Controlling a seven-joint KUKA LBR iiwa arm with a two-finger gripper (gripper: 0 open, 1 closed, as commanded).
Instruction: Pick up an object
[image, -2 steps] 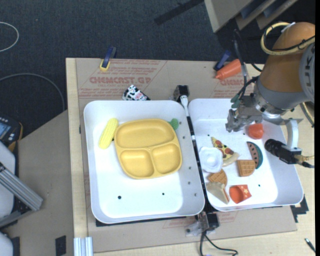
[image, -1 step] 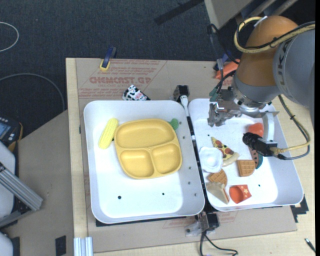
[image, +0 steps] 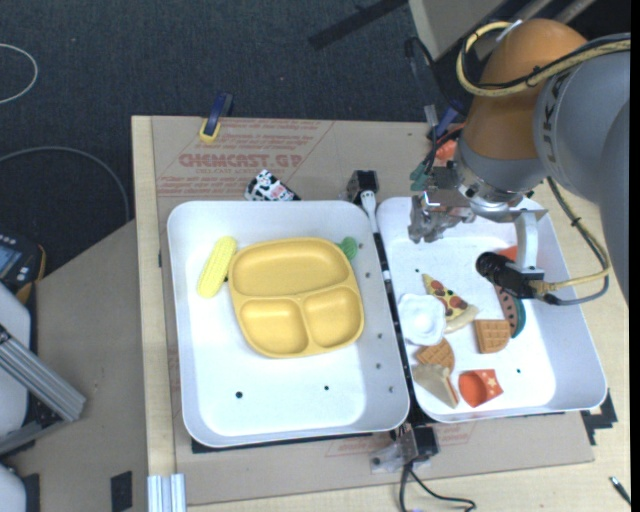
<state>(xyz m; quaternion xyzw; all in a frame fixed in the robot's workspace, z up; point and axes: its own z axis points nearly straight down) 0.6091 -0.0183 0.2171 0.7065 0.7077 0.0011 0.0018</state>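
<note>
The grey metal two-finger pincer (image: 428, 226) hangs over the far left corner of the right shallow white plastic bin (image: 570, 340), its fingers close together with nothing between them. Below it, nearer the camera, lie a toy pizza slice (image: 447, 296), a white cup-like piece (image: 421, 318), a brown waffle square (image: 490, 335) and a red wedge (image: 481, 386). Off to its left, the other white bin (image: 200, 380) holds a yellow three-compartment plastic tray (image: 296, 294) with a yellow toy corn cob (image: 215, 266) beside it.

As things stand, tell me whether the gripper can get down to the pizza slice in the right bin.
Probably yes. The gripper hangs over the right bin, with the pizza slice just below it in the view, uncovered on top; only the white cup crowds one side.
</note>
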